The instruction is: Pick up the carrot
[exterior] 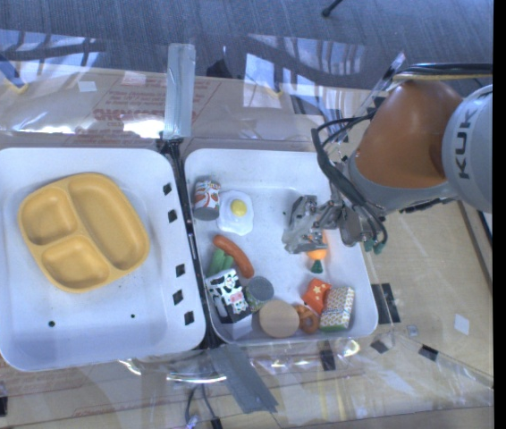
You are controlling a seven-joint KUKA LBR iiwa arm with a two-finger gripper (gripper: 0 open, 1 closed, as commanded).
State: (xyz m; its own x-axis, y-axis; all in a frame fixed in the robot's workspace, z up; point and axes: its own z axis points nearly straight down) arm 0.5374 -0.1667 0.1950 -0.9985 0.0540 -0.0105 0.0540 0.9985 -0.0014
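My tool (305, 231) hangs just above the carrot (316, 259), grip state unclear; I'd pinch its light, stiff, slick middle.

Arm: I see it reaching in from the right, gripper (305, 229) low in the right bin (271, 170).
Carrot (316, 259): just below the gripper, apparently touching; I can't confirm a grasp.
Nearby: fried egg (237, 211), sausage (234, 254), can (206, 197).
Left bin (3, 257): I see a yellow divided plate (83, 231).
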